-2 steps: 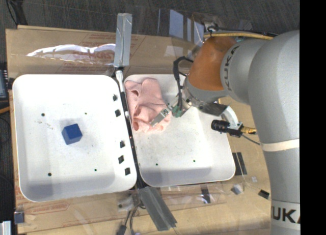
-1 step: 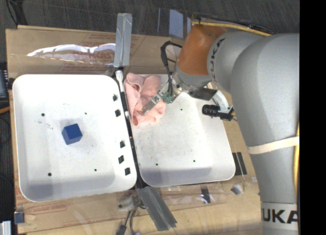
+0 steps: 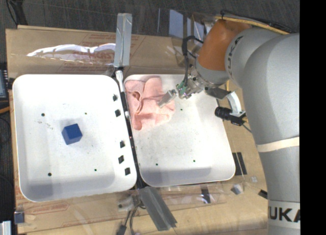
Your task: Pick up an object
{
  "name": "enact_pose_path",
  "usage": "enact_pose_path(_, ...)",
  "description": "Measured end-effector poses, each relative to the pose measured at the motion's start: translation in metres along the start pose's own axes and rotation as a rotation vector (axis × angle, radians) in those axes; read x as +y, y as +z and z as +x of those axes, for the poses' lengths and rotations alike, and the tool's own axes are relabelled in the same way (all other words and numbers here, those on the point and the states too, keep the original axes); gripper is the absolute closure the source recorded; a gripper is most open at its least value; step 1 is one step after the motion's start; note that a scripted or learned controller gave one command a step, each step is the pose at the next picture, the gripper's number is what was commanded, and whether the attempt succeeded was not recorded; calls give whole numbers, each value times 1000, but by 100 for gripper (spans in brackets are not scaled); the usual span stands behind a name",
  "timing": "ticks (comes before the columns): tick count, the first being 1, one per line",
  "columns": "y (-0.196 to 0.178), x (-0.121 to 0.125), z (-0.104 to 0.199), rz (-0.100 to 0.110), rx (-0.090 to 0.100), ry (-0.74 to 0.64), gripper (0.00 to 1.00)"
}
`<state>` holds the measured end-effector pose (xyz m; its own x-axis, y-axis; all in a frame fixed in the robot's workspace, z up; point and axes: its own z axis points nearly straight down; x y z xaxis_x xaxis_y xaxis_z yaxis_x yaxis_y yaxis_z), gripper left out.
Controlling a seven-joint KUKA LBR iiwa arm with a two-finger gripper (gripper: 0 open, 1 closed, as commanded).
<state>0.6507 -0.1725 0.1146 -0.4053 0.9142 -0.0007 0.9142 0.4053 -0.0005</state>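
Observation:
A crumpled pink cloth (image 3: 146, 103) lies in the far left corner of the right bin (image 3: 193, 147), against the wall shared with the other bin. A small blue cube (image 3: 72, 133) sits in the left bin (image 3: 76, 178), left of its middle. My gripper (image 3: 169, 97) reaches down from the right, low over the cloth's right edge, its tip touching or just above the fabric. The grey arm with its orange band (image 3: 216, 43) rises behind it and covers the bin's far right corner.
A grey metal bar (image 3: 122, 40) stands at the back where the two bins meet, and black clips (image 3: 121, 145) line the shared wall. Cardboard (image 3: 61, 38) with a strip of clear plastic lies behind the left bin. A black cable fitting (image 3: 228, 115) hangs off the wrist.

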Motion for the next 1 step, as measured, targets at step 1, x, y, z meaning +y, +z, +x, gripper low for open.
enact_pose_path(1,20,16,26,-1,-1,-162,0)
